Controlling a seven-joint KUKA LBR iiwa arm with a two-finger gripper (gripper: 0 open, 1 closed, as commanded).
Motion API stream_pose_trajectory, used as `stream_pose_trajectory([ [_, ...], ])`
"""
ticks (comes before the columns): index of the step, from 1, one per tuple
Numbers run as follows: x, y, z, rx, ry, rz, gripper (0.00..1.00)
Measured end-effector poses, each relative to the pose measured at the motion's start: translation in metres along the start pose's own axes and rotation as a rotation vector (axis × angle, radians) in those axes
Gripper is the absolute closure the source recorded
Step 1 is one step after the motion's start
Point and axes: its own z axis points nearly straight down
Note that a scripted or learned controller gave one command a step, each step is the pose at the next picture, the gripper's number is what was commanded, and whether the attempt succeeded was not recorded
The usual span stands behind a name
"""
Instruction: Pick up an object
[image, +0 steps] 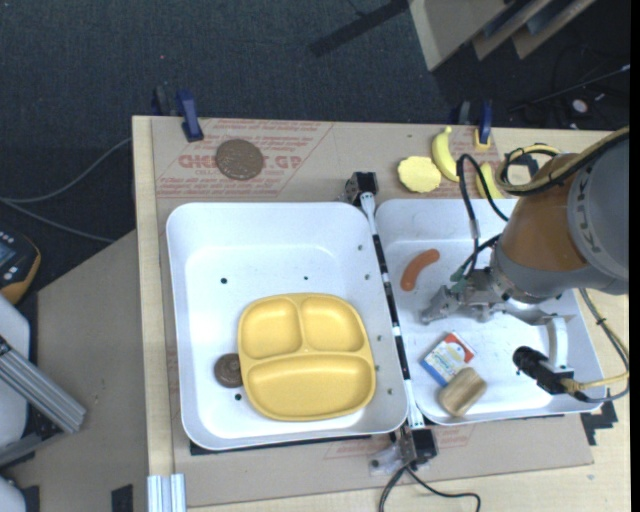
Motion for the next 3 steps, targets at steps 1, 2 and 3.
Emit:
stream_pose_trajectory([
  [1, 0.021, -0.057, -0.002, -0.001, 0.0, 0.001, 0.0],
  [2, -0.036, -0.006, -0.004, -0.015, -0.009, 0.002, 0.0],
  [3, 0.022, 0.072, -0.005, -0.016, -0.004, -0.008, 0.0],
])
